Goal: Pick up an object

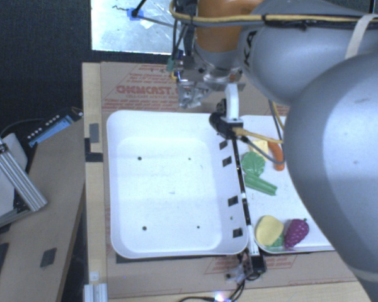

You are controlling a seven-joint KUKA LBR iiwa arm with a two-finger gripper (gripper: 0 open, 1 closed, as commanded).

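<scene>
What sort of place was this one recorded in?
Probably a robot lab bench for pick-up trials: a big grey arm reaches over two white bins, with toy food such as purple grapes in the right one.

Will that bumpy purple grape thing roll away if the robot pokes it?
Probably not far. The purple grape bunch looks lumpy rather than round, so it would more likely wobble or slide. It touches the yellow piece near the right bin's rim, which may block it. It looks like toy plastic, so likely light and stiff.
</scene>
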